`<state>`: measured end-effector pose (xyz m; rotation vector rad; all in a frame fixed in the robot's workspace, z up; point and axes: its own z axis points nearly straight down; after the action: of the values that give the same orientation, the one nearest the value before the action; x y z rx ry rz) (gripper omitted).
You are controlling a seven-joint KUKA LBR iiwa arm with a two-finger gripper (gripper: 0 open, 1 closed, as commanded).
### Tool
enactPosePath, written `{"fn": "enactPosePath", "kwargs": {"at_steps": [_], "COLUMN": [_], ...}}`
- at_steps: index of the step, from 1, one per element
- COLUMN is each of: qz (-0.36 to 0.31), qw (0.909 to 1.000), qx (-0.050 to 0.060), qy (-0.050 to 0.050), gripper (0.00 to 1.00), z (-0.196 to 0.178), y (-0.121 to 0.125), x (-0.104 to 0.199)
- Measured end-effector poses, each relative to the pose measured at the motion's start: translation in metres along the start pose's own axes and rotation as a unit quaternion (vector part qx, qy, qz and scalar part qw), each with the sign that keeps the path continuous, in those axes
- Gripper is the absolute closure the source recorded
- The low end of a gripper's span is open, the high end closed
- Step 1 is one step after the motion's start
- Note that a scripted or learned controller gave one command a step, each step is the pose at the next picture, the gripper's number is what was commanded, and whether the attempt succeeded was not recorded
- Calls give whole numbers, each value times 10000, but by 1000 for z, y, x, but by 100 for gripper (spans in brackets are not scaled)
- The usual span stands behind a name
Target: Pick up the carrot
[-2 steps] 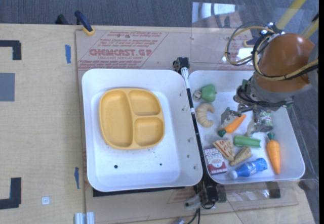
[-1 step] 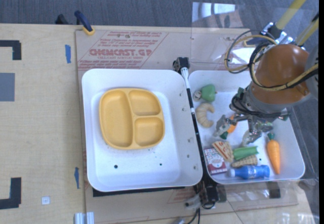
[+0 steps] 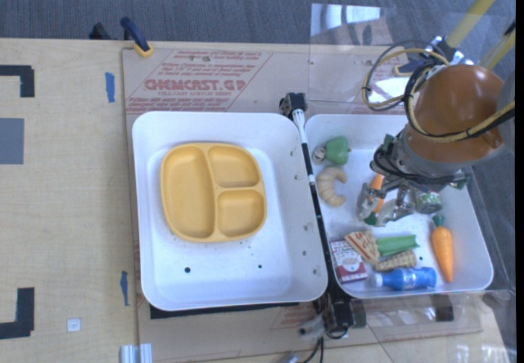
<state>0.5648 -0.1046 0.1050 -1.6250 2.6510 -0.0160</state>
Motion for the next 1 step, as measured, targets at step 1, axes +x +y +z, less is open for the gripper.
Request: {"fn": "enactPosePath", "kwargs": {"at_steps": [1], "qz": [-1349], "qw": [9908], "qx": [-40], "qy": [29], "gripper": [100], "z": [11], "y": [12], "x": [28]}}
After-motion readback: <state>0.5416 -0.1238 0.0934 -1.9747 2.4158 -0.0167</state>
